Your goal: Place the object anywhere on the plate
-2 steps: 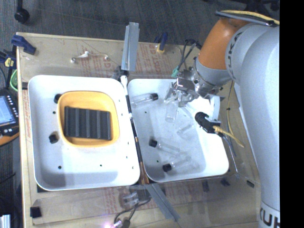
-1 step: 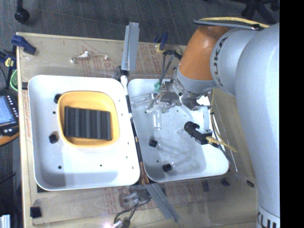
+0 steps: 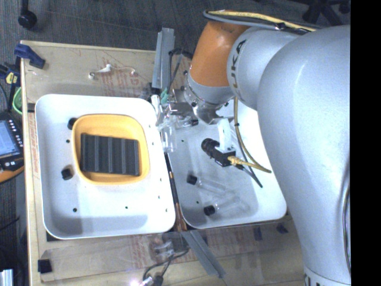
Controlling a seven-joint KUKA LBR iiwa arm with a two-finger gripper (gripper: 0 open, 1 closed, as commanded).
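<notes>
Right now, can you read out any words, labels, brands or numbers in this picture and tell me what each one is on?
"KU": dark letters, partly visible, on the grey shell of the arm beside its orange band, likely the start of the maker's name.
Handheld screen at the left edge: lit, too small and blurred to read.

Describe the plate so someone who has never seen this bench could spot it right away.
Find the left white bin of the two. The plate lies inside it: a rounded square with a yellow rim around a dark ribbed middle, the one coloured thing there.
</notes>
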